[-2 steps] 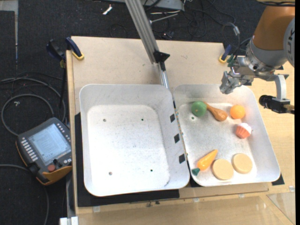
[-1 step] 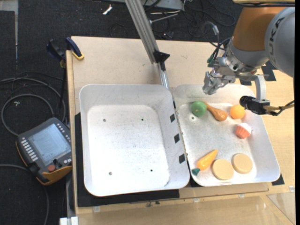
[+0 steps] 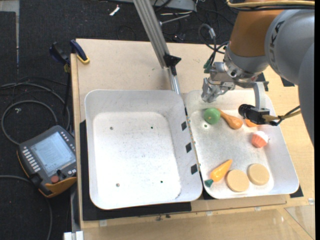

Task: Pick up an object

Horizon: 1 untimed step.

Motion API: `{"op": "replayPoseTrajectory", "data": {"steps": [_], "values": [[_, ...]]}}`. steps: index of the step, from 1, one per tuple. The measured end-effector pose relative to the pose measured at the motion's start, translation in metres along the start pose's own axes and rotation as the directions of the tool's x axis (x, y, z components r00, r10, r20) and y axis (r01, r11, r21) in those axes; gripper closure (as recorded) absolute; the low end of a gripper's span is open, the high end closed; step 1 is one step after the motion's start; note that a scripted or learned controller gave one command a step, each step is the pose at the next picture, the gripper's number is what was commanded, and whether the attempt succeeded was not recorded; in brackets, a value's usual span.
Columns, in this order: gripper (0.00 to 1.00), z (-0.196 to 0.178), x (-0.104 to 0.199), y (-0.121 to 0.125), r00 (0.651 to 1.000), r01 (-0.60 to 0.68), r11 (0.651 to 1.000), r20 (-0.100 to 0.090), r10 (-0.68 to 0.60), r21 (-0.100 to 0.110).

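Green ball (image 3: 212, 115) lies just below the pincer (image 3: 209, 97); whether it is wide or narrow cannot be told; it should descend straight, centred.

Two bins side by side on the bench (image 3: 125, 59); left bin (image 3: 132, 149) beside right bin (image 3: 280, 174); gripper (image 3: 210, 95) above the right bin's far left corner; round fruit (image 3: 212, 116) just below it, apparently untouched; two discs (image 3: 248, 177) near front edge; pendant (image 3: 47, 156) left of the bench.

Reaching in from the right — big grey arm (image 3: 290, 39) with an orange band (image 3: 252, 24), bent down at the wrist. Gripper (image 3: 209, 95) hanging low, pointing down — nothing seen between the fingers.
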<state>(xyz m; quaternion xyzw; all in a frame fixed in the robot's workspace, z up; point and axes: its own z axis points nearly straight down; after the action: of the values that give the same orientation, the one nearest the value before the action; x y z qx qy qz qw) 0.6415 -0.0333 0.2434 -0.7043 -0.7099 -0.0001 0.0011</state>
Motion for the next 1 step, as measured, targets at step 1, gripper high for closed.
{"op": "replayPoseTrajectory", "data": {"steps": [1], "values": [[1.0, -0.0052, 0.0462, -0.0149, 1.0, 0.0, 1.0, 0.0, 0.0, 0.0]]}}
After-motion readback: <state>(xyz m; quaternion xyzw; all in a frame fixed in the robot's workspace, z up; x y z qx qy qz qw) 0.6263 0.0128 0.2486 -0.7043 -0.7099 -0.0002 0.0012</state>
